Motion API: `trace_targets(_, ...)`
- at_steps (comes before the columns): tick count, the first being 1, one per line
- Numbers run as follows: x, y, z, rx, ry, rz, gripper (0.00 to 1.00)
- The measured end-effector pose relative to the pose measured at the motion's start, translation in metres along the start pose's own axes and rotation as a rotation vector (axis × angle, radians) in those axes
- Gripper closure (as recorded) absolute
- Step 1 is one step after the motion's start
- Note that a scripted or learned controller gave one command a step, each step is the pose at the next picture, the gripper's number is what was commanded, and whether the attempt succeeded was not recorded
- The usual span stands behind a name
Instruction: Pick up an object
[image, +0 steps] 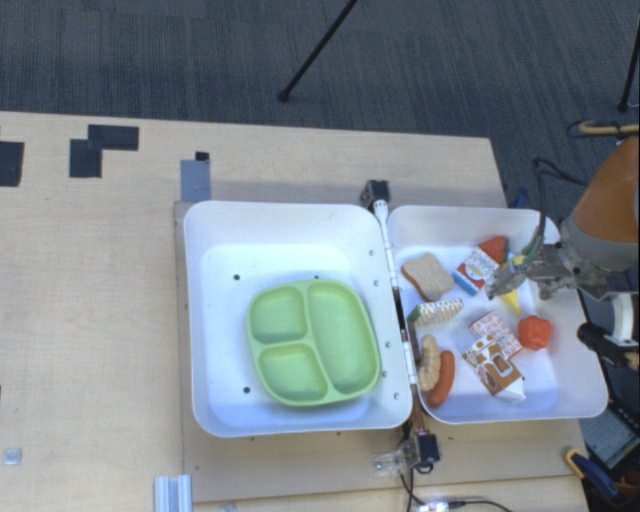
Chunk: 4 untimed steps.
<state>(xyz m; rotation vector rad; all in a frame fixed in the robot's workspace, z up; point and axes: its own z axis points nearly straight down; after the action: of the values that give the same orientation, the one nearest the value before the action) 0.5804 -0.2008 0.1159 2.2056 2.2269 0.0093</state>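
Wooden bench (90, 330) under two bins (215, 400)

You get even, bright overhead light; the white bins (200, 300) look faintly bluish with soft shadows along their walls. The picture is slightly soft, without harsh glare.

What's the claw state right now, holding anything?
Claw: over the right bin, near a yellow item; open or closed cannot be told.
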Motion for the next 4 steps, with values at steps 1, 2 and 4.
trace_targets(1,0.001,0.001,-0.011,-0.003,0.000,-0.002,1.00)
trace_targets(2,0.001,0.001,-0.011,-0.003,0.000,-0.002,0.00)
trace_targets(4,-0.003,-0.056,0.013,-0.013,-0.006,0.007,1.00)
